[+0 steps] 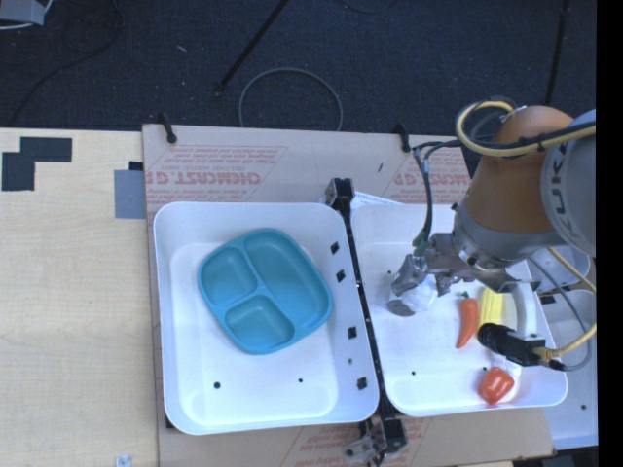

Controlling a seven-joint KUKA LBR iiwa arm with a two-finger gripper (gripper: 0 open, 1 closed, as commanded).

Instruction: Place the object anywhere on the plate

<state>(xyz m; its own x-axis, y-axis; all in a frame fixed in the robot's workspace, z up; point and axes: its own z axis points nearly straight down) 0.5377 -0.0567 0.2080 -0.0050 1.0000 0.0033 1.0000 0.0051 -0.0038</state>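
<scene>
Bench — plate (264, 290) (blue) left bin (185, 377).

Place: a robotics lab or test cell, not a home.
Bench: a pale wooden bench (68, 309) with black marker patches and a printed cardboard sheet (243, 168) under the two white bins (180, 397).
Floor: dark carpet (146, 47) with loose cables (290, 95).
Machine: an industrial grey-and-orange arm (526, 193) trailing yellow hoses.
</scene>
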